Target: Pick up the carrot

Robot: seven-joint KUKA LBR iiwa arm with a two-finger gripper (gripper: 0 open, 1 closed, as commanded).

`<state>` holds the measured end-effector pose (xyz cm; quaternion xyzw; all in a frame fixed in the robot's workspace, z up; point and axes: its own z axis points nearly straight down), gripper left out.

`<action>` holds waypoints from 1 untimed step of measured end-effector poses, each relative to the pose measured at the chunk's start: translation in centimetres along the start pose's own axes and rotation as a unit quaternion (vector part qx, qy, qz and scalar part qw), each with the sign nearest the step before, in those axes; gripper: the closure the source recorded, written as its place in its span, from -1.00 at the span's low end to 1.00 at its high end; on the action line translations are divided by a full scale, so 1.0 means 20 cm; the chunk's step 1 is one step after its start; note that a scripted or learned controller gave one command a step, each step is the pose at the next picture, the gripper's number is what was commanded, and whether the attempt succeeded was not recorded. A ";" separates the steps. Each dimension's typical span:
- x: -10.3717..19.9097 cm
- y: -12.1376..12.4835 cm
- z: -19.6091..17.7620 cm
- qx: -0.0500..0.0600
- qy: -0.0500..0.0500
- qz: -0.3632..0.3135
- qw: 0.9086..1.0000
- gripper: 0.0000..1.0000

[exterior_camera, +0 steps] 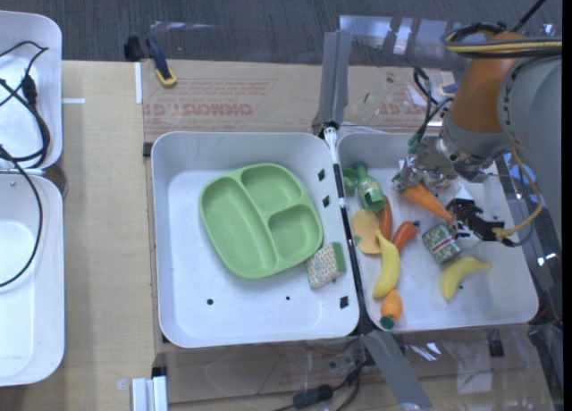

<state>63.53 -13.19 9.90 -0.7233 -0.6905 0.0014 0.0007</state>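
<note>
Upper right of the frame: grey arm (536, 105) with an orange band, reaching down into the right bin (514, 306). Gripper (418, 175) low over that bin's upper middle, right at the thick end of the carrot (430, 202); impossible to tell whether spread, pressed together or pinching. Carrot lying slantwise, tip toward lower right, near a green bottle (368, 188). Lower down, a small can (440, 242), a banana (387, 268) and a second banana (461, 274). In the left bin (179, 302), mid-frame, a green divided plate (259, 220) with a sponge (325, 265) at its lower right edge.

Grey arm (527, 105) from the right, wrist bent down, gripper (420, 177) low.
</note>
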 end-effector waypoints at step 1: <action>0.35 -0.07 -0.46 0.000 0.000 0.102 0.995 1.00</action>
